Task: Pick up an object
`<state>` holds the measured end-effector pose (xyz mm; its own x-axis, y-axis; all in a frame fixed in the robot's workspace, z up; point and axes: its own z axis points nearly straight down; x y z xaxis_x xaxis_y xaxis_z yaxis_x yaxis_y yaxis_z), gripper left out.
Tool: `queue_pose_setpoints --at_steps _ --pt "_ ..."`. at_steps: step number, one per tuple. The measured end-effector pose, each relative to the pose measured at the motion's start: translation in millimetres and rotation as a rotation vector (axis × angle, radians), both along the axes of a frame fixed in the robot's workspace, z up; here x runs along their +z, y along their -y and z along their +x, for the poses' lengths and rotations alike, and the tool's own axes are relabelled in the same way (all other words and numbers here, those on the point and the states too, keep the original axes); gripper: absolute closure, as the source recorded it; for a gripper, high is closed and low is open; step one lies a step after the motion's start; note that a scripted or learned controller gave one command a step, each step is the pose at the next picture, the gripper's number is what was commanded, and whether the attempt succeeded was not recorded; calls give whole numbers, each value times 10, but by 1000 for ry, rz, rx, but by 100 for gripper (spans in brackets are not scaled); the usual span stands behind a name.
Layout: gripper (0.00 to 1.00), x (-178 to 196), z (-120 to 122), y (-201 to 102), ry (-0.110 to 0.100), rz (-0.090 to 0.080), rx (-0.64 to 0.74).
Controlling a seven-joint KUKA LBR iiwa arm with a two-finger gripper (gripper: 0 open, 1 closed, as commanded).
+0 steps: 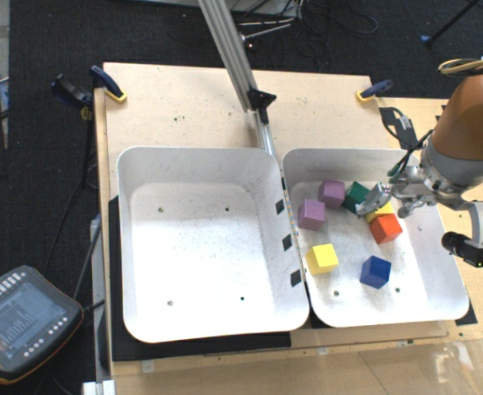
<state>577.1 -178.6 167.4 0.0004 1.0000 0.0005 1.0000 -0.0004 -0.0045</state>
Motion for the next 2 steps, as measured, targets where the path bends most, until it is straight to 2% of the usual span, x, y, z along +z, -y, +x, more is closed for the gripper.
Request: queue_pose_setpoints --at_steps 1,2 --pt "0 -421 28 31 19 -6 0" --pt "0 -474 71 46 29 -10 0"
